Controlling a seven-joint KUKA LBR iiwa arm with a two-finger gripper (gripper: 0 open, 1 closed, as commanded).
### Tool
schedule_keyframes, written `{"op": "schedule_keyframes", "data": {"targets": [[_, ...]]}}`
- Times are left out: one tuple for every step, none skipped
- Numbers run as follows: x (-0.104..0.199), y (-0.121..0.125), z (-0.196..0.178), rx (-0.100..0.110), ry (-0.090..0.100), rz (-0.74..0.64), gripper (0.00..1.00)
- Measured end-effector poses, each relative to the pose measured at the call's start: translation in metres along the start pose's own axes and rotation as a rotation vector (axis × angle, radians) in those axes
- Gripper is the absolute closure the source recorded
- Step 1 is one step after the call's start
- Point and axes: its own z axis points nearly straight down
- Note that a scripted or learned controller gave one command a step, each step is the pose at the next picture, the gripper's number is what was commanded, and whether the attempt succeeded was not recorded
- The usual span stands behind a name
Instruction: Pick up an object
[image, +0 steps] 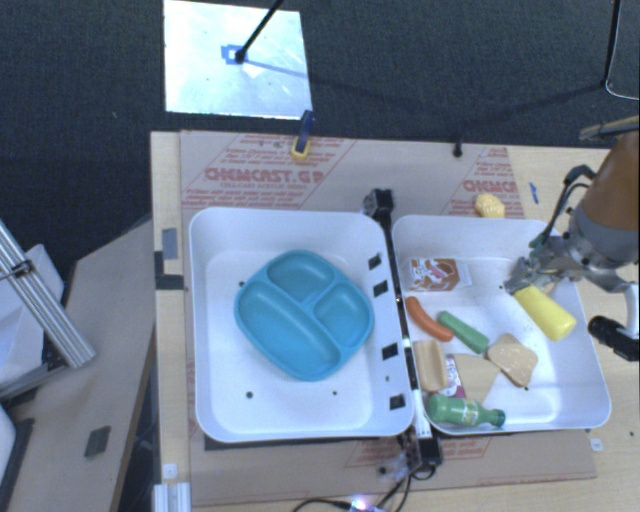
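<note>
The right bin (585, 400) holds several toy foods. A yellow cylinder-shaped piece (546, 311) lies near its right side. To its left lie an orange sausage (428, 319), a green cucumber (464, 333), a bread slice (514, 359), a tan piece (430, 364), a green bottle (466, 411) and a brown-and-white packet (433, 273). My gripper (528, 277) reaches in from the right and hangs low over the upper left end of the yellow piece, touching or nearly touching it.
In the left bin (215, 400) lies a blue divided plate (303, 313). A small yellow item (489, 206) sits on the board behind the right bin. A yellow-and-blue clamp (302, 140) stands at the board's back edge.
</note>
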Motion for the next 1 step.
{"op": "schedule_keyframes", "data": {"targets": [[-0.0090,0.0023,-0.0481,0.000,-0.001,0.000,1.00]]}}
